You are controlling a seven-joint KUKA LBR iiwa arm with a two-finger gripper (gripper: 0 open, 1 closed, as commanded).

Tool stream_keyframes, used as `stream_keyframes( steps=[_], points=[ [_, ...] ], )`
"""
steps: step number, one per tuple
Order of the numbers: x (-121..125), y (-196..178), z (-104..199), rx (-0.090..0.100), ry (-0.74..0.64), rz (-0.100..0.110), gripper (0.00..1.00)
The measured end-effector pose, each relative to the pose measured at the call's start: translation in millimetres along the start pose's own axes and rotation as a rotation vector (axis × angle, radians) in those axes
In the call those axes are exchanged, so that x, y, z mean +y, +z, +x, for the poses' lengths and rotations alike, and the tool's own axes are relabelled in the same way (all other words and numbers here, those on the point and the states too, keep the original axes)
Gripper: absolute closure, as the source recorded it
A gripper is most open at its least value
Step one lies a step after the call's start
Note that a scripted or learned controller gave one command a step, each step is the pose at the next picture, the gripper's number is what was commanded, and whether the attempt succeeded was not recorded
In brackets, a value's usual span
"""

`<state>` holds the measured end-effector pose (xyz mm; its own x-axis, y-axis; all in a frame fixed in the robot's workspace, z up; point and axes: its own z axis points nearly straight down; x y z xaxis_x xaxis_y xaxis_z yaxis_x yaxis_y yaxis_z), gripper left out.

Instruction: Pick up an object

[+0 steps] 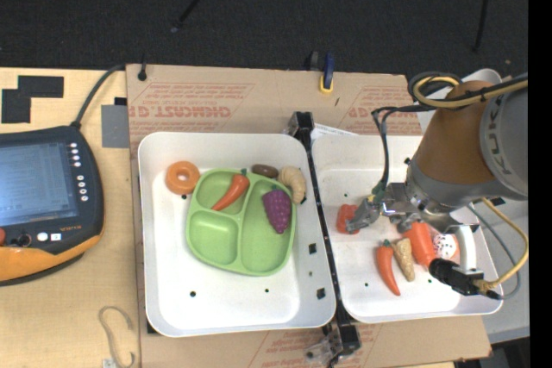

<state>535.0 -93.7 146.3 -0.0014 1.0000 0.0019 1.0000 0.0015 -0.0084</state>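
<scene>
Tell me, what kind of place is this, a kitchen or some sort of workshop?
Most likely a robotics lab bench, not a kitchen. A grey and orange robot arm reaches over two white bins of toy food, such as a plastic carrot, and a handheld control pendant lies on the bench.

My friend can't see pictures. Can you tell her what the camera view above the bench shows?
A grey and orange robot arm reaches into the right white bin, its gripper beside a small red toy, with carrots nearby. The left white bin holds a green divided plate bearing purple grapes and an orange carrot, with an orange ring beside it.
</scene>
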Motion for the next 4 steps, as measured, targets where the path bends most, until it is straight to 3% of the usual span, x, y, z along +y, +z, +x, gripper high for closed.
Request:
stream_keyframes(
  steps=[1, 2, 4],
  points=[
    [-1, 54, 2, 0.000, 0.001, 0.001, 0.00],
    [-1, 41, -1, 0.000, 0.009, -0.001, 1.00],
    [-1, -85, -2, -0.002, 0.001, -0.012, 1.00]
  ],
)
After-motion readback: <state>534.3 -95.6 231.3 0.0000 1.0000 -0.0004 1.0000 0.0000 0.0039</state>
